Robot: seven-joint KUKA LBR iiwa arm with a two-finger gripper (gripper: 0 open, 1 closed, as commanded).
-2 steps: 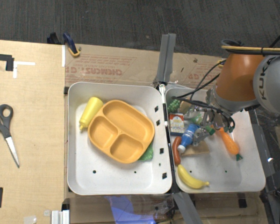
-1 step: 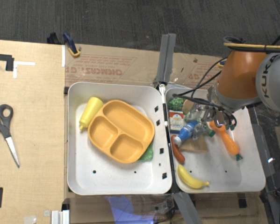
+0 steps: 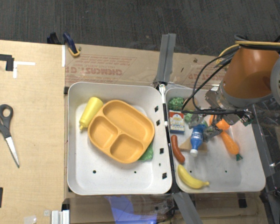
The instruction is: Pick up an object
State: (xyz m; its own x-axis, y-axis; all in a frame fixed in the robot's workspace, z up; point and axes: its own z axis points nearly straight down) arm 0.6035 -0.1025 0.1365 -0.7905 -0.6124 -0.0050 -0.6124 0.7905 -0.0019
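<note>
Hangs over the back of the right-hand shallow white bin (image 3: 248,185): the tool (image 3: 215,128), dark, under the orange-banded wrist; open or closed, cannot tell. Just beside it, a clear plastic bottle with blue cap and blue label (image 3: 196,137), lying tilted, label print too small to read. To its right, an orange toy carrot (image 3: 229,140). Leftward, a small white-and-red carton (image 3: 177,122), a red sausage (image 3: 178,149), a yellow banana (image 3: 191,178). In the left bin (image 3: 80,176), a yellow-orange three-compartment tray (image 3: 121,130).
</note>
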